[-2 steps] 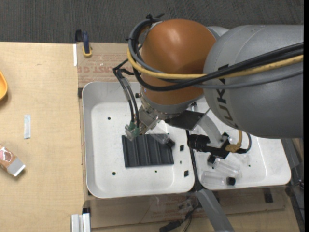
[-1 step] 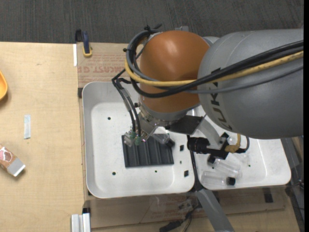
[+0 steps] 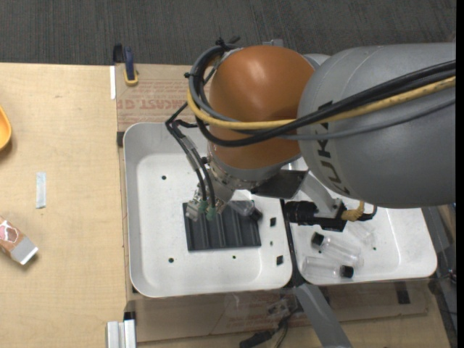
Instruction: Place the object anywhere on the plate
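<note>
Grey arm (image 3: 377, 122) over white bins (image 3: 145, 194), plywood bench (image 3: 58, 122) left.

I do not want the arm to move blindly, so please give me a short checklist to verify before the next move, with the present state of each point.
1. Dark ribbed plate lies flat inside the left bin: ok.
2. Gripper position: it is low over the upper left corner of the plate: ok.
3. Whether the gripper holds an object: cannot tell, the arm's orange band and wrist hide most of it.
4. Free surface on the plate for placing: ok, the lower part is bare.
5. Clear vials in the right bin lie apart from the gripper: ok.
</note>
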`<move>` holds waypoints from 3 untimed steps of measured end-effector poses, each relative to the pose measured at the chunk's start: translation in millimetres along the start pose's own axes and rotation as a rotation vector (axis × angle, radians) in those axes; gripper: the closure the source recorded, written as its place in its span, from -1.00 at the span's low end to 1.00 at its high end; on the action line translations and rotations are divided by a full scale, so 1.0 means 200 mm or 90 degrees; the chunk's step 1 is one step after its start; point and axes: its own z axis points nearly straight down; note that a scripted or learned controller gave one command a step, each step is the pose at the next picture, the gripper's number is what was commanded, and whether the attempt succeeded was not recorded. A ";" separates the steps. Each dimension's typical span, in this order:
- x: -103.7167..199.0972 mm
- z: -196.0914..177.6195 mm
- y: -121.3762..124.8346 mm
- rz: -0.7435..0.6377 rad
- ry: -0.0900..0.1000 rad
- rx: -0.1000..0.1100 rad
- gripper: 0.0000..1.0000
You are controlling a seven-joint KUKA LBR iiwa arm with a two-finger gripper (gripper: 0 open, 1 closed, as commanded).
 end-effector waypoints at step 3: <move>0.03 0.05 0.05 -0.209 -0.001 -0.002 1.00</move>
